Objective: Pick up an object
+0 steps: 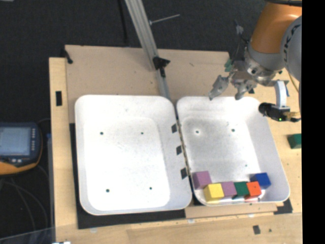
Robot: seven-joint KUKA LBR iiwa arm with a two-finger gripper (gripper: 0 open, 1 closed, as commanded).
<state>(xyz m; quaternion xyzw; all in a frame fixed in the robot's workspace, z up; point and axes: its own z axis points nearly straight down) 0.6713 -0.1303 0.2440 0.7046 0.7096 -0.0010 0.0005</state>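
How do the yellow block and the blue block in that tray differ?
The yellow block lies near the right bin's near wall, beside purple blocks; the blue block lies further right, next to the orange block. The yellow one looks slightly larger. Both are small cubes clustered at the same end.

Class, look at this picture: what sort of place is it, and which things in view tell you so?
Probably a robotics lab test bench: a grey-and-orange robot arm reaches over two white bins, and small coloured blocks lie in the right bin for picking.
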